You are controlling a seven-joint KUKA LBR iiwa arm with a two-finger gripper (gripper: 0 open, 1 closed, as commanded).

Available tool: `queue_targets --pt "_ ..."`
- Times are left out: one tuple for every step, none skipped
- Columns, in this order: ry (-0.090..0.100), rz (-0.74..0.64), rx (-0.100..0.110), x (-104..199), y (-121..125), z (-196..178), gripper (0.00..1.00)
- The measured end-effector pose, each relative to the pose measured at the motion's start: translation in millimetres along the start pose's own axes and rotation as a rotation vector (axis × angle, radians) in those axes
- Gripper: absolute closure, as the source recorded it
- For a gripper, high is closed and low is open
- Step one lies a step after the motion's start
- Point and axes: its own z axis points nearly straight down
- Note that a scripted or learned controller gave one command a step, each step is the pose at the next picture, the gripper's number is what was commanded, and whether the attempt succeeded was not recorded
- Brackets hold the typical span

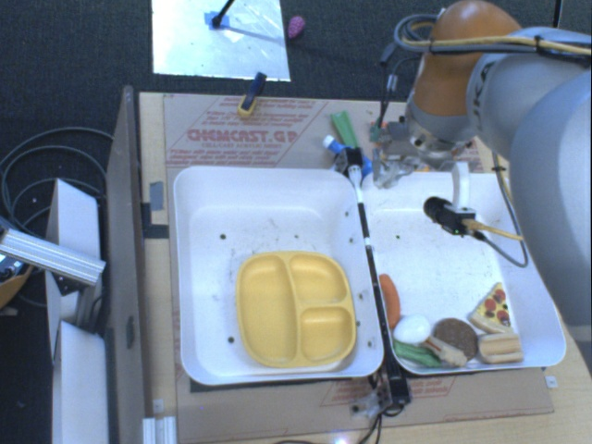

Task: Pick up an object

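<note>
— Where is the pincer (407, 166)?
— Over the far edge of the right bin (421, 248), below the arm's orange band (462, 26). Whether its fingers are apart or together, I cannot tell.
— And the things to pick?
— All nearer the camera than the pincer, well apart from it: a carrot (390, 297), a white egg (413, 328), a brown patty (455, 336), a bun (500, 347), a pizza slice (491, 308), green beans (416, 353).
— The left bin (213, 229)?
— It holds a yellow divided tray (296, 308), to the pincer's left and nearer the camera.
</note>
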Motion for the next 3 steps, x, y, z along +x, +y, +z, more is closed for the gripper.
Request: queue_targets --pt "0.002 -0.002 0.002 0 -33 -22 1.0" --pt "0.004 -0.01 0.002 44 -43 -30 1.0" --pt "0.003 -0.011 0.002 80 -13 2 1.0"
